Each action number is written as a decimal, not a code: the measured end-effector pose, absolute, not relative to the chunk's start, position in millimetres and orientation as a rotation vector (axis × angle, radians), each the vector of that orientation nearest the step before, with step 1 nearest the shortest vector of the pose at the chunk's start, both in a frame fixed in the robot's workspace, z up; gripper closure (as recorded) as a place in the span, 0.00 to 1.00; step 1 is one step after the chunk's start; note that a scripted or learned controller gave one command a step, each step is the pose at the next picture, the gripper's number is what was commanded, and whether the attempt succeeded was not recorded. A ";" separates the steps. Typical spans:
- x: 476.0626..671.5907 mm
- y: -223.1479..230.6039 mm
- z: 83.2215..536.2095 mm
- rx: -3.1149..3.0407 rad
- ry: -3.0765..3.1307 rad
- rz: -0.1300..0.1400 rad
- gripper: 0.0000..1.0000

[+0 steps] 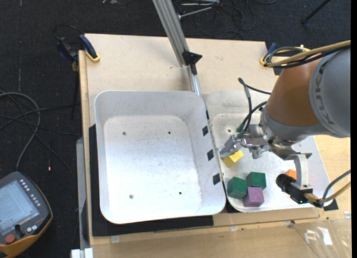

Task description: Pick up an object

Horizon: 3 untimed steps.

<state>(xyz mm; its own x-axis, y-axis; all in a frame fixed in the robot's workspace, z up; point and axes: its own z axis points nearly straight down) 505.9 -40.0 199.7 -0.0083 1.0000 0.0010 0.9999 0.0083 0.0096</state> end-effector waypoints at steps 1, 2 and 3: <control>562.1 -105.0 147.8 2.223 2.213 -0.003 0.00; 551.3 -103.4 119.4 2.205 2.214 0.022 0.00; 516.5 -117.7 112.8 2.199 2.208 0.025 0.00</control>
